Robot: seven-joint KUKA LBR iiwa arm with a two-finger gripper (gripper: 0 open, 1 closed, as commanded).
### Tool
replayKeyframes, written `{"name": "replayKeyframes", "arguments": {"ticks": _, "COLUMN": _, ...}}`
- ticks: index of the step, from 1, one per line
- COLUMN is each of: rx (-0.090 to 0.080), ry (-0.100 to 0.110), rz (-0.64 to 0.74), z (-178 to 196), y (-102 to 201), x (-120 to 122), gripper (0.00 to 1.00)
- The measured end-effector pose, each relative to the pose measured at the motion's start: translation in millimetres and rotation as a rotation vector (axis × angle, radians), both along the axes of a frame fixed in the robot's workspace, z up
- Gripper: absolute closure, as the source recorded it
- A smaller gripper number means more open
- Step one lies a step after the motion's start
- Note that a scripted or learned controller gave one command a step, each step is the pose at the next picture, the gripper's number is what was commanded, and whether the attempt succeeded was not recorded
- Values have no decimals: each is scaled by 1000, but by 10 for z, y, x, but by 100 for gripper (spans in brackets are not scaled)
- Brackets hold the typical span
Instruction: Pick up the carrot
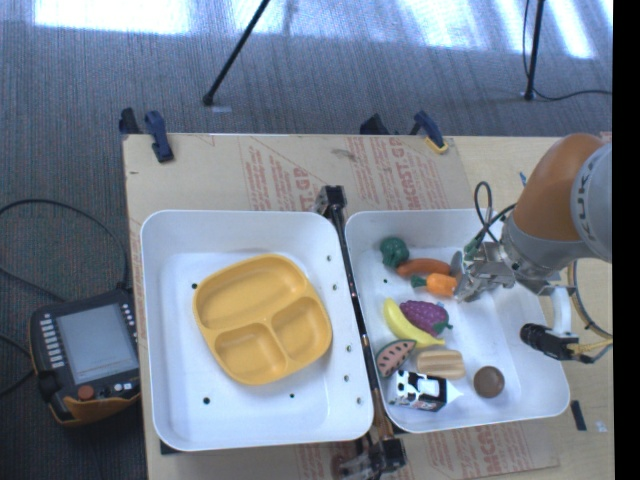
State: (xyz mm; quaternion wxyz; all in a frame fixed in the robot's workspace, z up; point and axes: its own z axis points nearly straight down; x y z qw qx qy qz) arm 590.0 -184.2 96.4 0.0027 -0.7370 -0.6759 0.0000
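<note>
The carrot (425, 266) lies in the right bin (540, 400), in its upper half, pointing across the bin with its tip toward the gripper (470, 278). A dark green vegetable (393, 250) touches the carrot's left end and may be its leafy top — too small to tell. Just below the carrot's right end sits a small orange piece (441, 284), its shape unclear. The gripper is right of the carrot, close to that orange piece; its metal parts blur together, so I cannot tell whether the pincer is spread or closed, and nothing is plainly between its tips. The arm's orange band (556, 190) is cut off by the frame's right side.

Below the carrot are purple grapes (424, 315) on a banana (405, 325), then a watermelon slice (394, 355), a bread roll (441, 363), a black-and-white carton (418, 391) and a brown ball (488, 381). Left of the carrot, in the left bin (165, 268), a yellow tray (262, 318) lies at an angle.
</note>
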Motion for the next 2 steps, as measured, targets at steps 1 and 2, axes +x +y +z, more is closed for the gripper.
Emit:
{"name": "replayKeyframes", "arguments": {"ticks": 1, "rx": 2, "ry": 3, "rz": 286, "z": -109, "y": 587, "x": -712, "gripper": 100}}
{"name": "replayKeyframes", "arguments": {"ticks": 2, "rx": -1, "ry": -5, "rz": 558, "z": -93, "y": 582, "x": -258, "gripper": 100}}
